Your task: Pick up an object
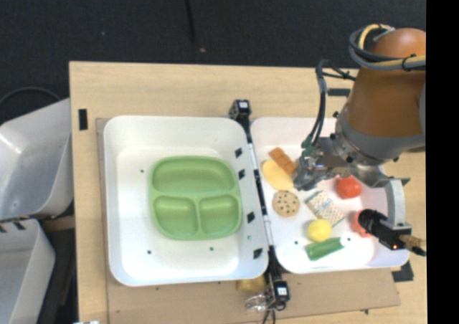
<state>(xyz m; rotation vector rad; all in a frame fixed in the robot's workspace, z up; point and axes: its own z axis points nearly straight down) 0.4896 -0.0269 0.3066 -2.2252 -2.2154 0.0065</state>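
Green divided plate (195, 196) in left white bin (129, 136), wooden bench (143, 86), dark floor (107, 7)

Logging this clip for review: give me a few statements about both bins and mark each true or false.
1. A green tray lies in the left bin. True.
2. The cookie sits on the green tray. False: it lies in the right bin, beside the divider.
3. The gripper hangs over the right bin. True.
4. The yellow ball lies close to the green piece. True.
5. The red item is in the left bin. False: it is in the right bin, beside the arm.
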